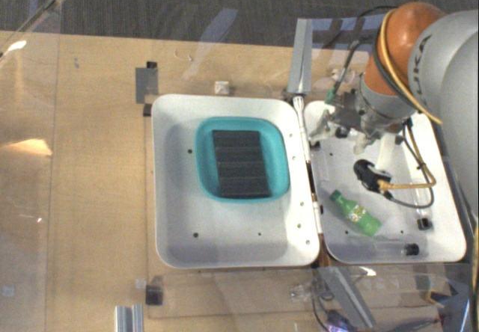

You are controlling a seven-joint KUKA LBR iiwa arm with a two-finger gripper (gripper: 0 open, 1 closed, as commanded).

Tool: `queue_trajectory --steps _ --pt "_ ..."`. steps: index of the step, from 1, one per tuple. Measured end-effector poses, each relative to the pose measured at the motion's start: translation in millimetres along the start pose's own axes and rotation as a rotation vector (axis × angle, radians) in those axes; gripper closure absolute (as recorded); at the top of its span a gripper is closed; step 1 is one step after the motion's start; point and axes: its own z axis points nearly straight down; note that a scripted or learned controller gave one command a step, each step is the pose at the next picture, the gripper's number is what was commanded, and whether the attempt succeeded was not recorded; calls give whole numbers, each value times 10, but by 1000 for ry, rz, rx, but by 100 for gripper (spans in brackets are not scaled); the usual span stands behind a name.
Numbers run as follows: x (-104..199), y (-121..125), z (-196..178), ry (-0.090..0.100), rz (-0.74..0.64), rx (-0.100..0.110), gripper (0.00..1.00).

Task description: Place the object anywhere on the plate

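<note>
Green bottle [356,213] lies on its side on the floor of the right bin [443,242], lower middle, slanted, cap end toward upper left, nothing touching it. Gripper [340,128] sits over the top-left part of the same bin, well apart from the bottle and holding nothing visible; can't tell if it is open or closed from this angle. Grey arm [449,61] with orange band comes in from the right above it. Teal plate [203,160], rounded rectangle with a dark ridged centre, sits in the upper middle of the left bin [174,203]. Small white cube [221,87] on the bench just above the left bin.
</note>
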Motion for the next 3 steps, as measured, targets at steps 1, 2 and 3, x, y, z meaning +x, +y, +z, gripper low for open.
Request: queue_trajectory --steps 1,2,3 --pt "-241 -347 -1085 0 218 -2 0" --pt "-218 -333 -1187 0 207 -4 100" --pt "223 -827 -306 0 47 2 100"
